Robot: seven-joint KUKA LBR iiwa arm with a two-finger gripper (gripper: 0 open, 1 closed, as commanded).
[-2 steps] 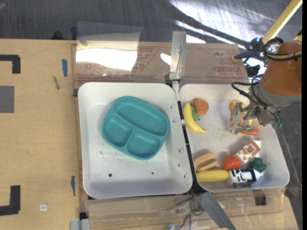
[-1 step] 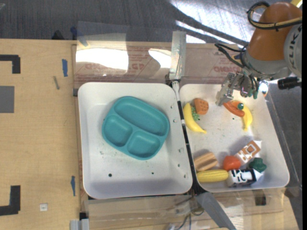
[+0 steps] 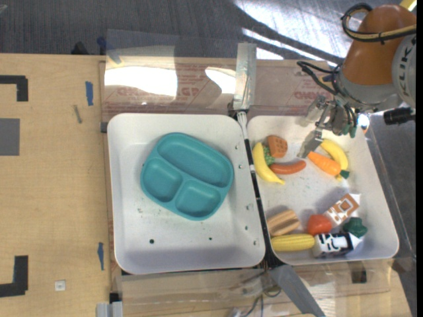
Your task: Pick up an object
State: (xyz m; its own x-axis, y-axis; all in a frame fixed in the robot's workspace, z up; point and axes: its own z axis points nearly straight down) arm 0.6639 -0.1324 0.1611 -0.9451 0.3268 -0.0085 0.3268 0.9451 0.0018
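Note:
The right bin (image 3: 383, 197) holds several toy foods. Near its back lie a yellow banana (image 3: 264, 165), a red sausage (image 3: 287, 167), a brown-orange piece (image 3: 276, 144), an orange carrot (image 3: 326, 162) and a second banana (image 3: 335, 152). Towards the front sit a small carton (image 3: 344, 207), a red tomato (image 3: 319, 223), a bread roll (image 3: 283, 221), a yellow corn cob (image 3: 292, 243) and a black-and-white item (image 3: 334, 243). My gripper (image 3: 312, 136) hangs open over the back of this bin, just left of the carrot and above the sausage, with nothing between its fingers.
A teal divided plate (image 3: 188, 175) lies in the left bin (image 3: 125, 243). A metal divider (image 3: 243, 84) rises between the bins at the back. The wooden bench (image 3: 46, 177) extends to the left. The orange-banded arm (image 3: 377, 45) enters from the upper right.

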